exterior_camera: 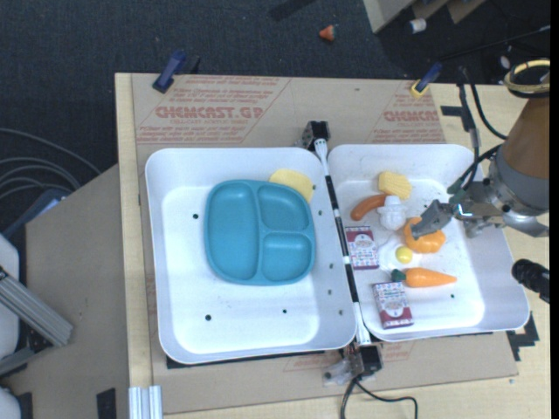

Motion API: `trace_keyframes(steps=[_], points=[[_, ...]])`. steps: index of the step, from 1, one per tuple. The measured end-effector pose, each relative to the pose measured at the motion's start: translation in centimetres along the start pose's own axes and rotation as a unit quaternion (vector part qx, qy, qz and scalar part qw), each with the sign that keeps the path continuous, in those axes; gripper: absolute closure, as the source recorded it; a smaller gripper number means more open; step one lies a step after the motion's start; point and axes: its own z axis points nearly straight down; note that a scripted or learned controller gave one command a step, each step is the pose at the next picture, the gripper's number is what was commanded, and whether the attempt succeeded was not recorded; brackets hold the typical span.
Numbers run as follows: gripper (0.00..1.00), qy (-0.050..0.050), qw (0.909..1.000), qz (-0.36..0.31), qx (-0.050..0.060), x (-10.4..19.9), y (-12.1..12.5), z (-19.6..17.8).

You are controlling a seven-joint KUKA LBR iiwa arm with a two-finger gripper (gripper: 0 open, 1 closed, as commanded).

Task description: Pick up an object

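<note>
Now, my fingers (428, 226) are down in the right bin (489, 317), over the orange toy fruit (425, 239); whether they are spread or closed I cannot tell. Fruit lies mid-bin, between white figure (393, 209) and carrot (428, 278). Judged light, hard, rounded plastic, likely slippery: grip across its widest part. Its top is hidden beneath my fingers; contact unclear. Blue tray (259, 232) sits in left bin (175, 234).

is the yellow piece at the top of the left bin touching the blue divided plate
Touching, as far as the camera view shows: the yellow piece meets the upper right rim of the blue divided plate with no white bin floor visible between them.
</note>
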Motion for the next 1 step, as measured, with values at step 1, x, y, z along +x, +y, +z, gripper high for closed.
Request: trace_keyframes(steps=[1], points=[[0.0,-0.001,1.0,0.0,-0.004,0.94,5.42,13.32]])
